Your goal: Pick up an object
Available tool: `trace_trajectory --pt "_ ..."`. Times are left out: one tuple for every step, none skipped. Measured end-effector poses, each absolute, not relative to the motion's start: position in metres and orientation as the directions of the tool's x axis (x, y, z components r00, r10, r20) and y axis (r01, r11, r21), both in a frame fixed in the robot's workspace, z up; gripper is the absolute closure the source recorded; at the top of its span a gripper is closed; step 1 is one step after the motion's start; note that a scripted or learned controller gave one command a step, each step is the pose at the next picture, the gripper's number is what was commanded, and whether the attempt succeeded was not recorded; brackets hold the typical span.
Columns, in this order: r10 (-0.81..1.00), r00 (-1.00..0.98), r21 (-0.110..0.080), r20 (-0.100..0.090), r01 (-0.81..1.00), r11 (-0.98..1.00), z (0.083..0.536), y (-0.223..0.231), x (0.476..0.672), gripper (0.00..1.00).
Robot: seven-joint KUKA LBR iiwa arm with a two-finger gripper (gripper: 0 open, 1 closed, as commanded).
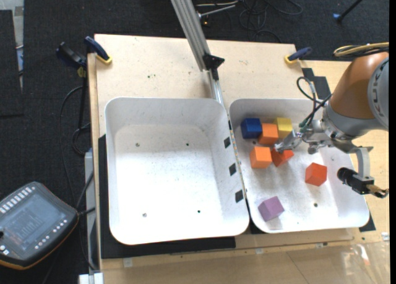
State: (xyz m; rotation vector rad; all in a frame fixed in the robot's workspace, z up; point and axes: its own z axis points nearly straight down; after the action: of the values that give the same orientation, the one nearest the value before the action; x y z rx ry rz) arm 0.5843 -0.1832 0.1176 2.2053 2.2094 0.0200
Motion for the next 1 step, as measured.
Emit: trace_trajectory --pt "1.000 0.000 0.030 -0.007 1.000 0.000 0.1288 -0.1837 0.5862 1.00"
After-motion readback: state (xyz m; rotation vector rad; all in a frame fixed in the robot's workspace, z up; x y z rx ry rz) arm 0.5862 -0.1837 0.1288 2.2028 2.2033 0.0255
